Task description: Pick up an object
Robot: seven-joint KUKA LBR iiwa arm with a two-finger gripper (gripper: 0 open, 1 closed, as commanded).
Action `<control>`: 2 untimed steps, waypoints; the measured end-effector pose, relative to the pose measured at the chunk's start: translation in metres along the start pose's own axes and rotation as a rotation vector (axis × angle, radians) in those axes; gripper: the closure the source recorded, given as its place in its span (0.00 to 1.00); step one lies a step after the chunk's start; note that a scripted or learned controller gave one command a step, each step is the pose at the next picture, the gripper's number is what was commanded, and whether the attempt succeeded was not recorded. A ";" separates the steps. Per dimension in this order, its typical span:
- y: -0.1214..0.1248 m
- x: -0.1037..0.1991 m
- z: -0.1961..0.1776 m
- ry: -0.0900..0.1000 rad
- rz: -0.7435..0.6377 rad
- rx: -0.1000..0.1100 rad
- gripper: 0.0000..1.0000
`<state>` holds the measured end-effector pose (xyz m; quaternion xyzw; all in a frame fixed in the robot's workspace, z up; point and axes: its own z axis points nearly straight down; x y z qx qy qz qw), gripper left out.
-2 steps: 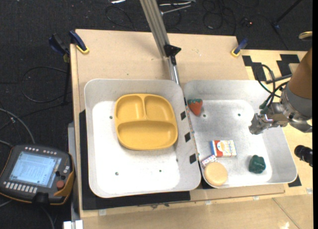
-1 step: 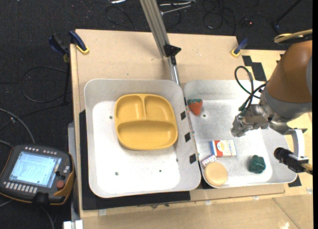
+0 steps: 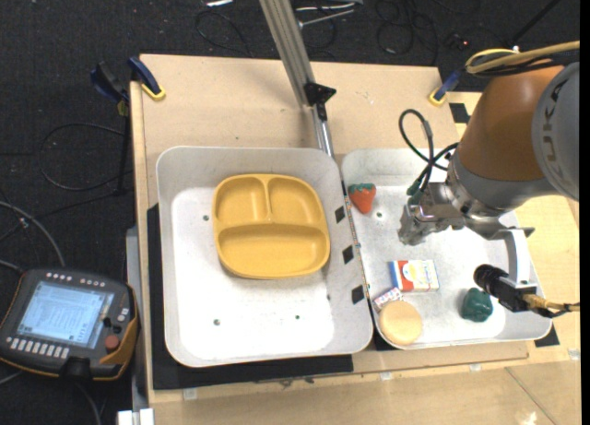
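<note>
Camera view: arm over the right bin (image 3: 516, 322), gripper (image 3: 417, 228) low above its floor
Whether the gripper is open or closed cannot be told; nothing is seen held. Just left of it lies a strawberry (image 3: 363, 196); nearer the front sit a small box (image 3: 412, 276), a round bun (image 3: 401, 322) and a green object (image 3: 477, 304). A yellow divided plate (image 3: 271, 226) rests in the left bin (image 3: 184, 322)

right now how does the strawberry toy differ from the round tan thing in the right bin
The small red strawberry toy with a green top lies near the right white bin's far left corner; the round flat tan bun-like toy lies at its near left edge, larger and paler. Both share that bin.
</note>
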<state>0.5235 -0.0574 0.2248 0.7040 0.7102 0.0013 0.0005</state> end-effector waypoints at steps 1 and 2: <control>0.009 0.054 -0.012 0.001 0.001 0.001 1.00; 0.013 0.113 -0.020 0.001 0.000 0.002 1.00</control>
